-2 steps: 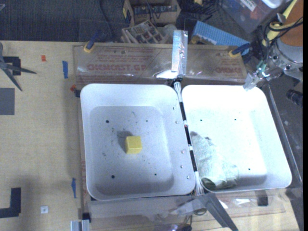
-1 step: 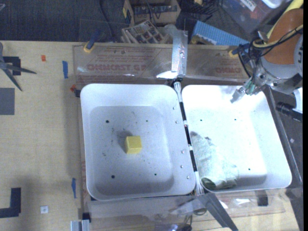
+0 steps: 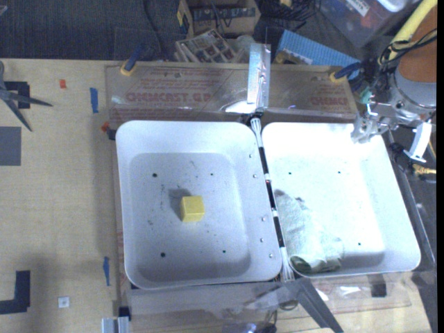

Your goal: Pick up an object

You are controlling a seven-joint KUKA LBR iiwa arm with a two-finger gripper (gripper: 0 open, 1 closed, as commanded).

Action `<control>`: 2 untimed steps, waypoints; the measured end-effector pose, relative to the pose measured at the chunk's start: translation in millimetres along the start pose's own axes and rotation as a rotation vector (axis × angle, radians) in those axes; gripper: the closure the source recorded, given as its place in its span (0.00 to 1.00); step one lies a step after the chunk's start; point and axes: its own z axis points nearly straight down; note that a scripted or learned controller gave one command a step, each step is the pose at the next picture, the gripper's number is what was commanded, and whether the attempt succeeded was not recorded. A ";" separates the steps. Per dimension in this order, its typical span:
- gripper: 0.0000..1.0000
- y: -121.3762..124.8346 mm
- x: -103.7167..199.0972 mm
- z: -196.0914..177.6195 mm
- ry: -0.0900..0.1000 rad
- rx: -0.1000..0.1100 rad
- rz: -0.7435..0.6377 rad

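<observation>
Looking down: wooden tabletop (image 3: 55,214) w/ two shallow white bins side by side, seen at a slant from above.
Left bin (image 3: 132,144): holds one small yellow block (image 3: 193,208), sitting a bit left of the bin's centre, flat on the floor, w/ a grey shadow on its left. Floor is scuffed w/ dark specks.
Right bin (image 3: 395,207): holds a rolled whitish cloth (image 3: 305,234), lying along the bin's left wall, running from mid-bin down to the near left corner; its rolled end shows at the near rim.
Divider: bins touch along their inner rims, approx. mid-picture.
Arm: grey, w/ an orange band (image 3: 420,64), entering at upper right, above the far right corner of the right bin.
Pincer (image 3: 364,127): hangs over the far right corner of the right bin, well apart from both block and cloth; nothing seen between its tips. Too small & glary to make out, so can't tell if it's spread or pressed together.
Behind bins: clear plastic panels (image 3: 173,92) w/ red lettering, then cables & clutter.
</observation>
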 end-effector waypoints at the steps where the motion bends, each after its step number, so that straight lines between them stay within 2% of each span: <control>1: 1.00 -19.7 9.5 -9.8 0.002 0.003 -0.304; 2: 1.00 3.5 -19.9 -94.6 0.000 0.000 -0.184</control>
